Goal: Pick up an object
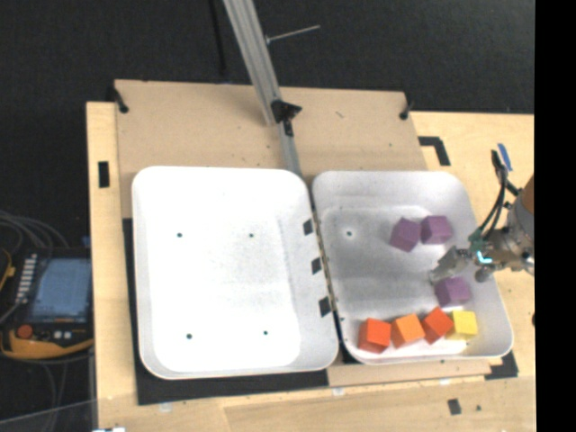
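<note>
The right bin (360, 196) holds several small blocks. Two purple blocks (406, 234) (436, 229) sit side by side near its middle right. A third purple block (453, 290) lies lower, close to the right wall. Along the front wall runs a row of three orange-red blocks (375, 334) (408, 329) (438, 323), ending in a yellow block (464, 321). My gripper (457, 265) reaches in from the right edge. It hangs just above the third purple block and below the right-hand one of the pair. I see no block held in it.
The left bin (225, 268) lies beside the right one, with a row of dark clips (318, 264) along the shared rim. A metal pole (256, 52) slants up from the back of the bench. Cables trail near the wrist (499, 187).
</note>
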You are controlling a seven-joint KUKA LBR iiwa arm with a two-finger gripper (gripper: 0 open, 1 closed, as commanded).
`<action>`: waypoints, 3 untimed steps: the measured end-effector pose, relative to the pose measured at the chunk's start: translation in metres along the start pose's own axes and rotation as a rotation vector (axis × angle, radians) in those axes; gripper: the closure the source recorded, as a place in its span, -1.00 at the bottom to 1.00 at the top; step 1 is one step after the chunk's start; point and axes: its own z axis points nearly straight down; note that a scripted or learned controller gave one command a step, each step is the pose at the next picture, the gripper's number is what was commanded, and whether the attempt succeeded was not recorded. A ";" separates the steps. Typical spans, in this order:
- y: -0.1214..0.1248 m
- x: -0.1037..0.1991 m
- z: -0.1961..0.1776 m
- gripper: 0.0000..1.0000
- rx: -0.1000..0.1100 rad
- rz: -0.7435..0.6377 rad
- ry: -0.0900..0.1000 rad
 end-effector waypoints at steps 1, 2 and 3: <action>0.001 0.000 -0.002 -1.00 -0.005 0.001 -0.002; -0.003 -0.001 0.060 -1.00 0.002 0.002 -0.001; 0.006 -0.007 0.094 -1.00 -0.018 0.009 -0.015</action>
